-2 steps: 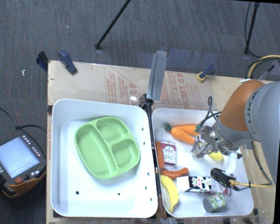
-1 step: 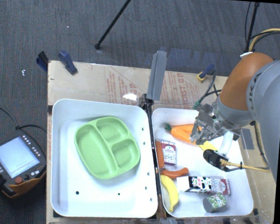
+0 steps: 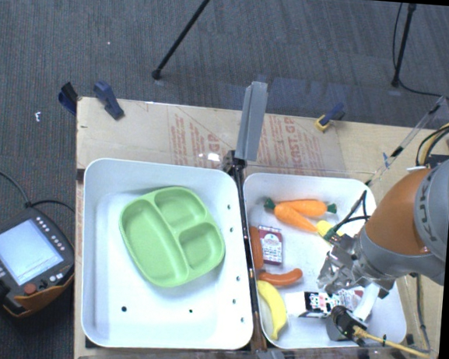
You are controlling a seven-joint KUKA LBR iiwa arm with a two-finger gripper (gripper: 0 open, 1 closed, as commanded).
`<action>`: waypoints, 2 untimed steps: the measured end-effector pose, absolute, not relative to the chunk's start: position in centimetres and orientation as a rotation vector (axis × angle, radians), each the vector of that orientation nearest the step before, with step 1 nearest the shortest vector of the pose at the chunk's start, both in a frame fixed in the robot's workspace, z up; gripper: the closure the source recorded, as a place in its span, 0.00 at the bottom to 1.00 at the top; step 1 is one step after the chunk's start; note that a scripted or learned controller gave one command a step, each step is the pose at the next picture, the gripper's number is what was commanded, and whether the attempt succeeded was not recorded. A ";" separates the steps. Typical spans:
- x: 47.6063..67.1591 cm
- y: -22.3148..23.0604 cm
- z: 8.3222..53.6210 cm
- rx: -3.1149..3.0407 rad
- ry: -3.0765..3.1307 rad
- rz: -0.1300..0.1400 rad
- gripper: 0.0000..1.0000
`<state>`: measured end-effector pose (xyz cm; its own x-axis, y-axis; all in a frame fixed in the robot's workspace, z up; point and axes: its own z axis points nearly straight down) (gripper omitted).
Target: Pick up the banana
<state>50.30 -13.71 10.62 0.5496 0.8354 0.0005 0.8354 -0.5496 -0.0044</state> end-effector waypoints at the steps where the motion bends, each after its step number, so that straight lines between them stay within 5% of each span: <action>1: 50.8 -13.7 11.0 -2.770 -1.499 -0.018 0.00; 2: 56.0 -16.7 8.5 -2.718 -1.563 0.007 0.00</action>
